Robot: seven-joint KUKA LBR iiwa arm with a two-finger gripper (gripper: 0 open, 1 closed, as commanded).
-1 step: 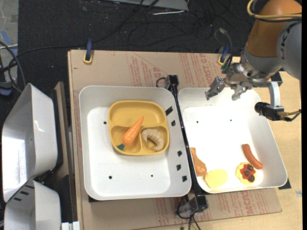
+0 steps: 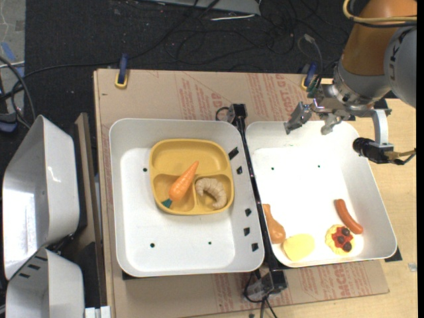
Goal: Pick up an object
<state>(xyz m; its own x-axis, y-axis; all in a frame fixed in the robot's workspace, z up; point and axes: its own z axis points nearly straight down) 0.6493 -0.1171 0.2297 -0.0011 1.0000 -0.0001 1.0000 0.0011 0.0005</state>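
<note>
Overhead, end effector (image 2: 311, 122) — parted, holding nothing

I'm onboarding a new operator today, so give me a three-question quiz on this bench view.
1. True or false: the carrot lies in the yellow plate in the left bin.
2. Which lies nearest the right bin's front edge? A. sausage B. yellow disc C. shrimp
3. Fill in: the gripper hangs over the right bin's ____ edge.

Key: 1 true; 2 B; 3 far.
</note>
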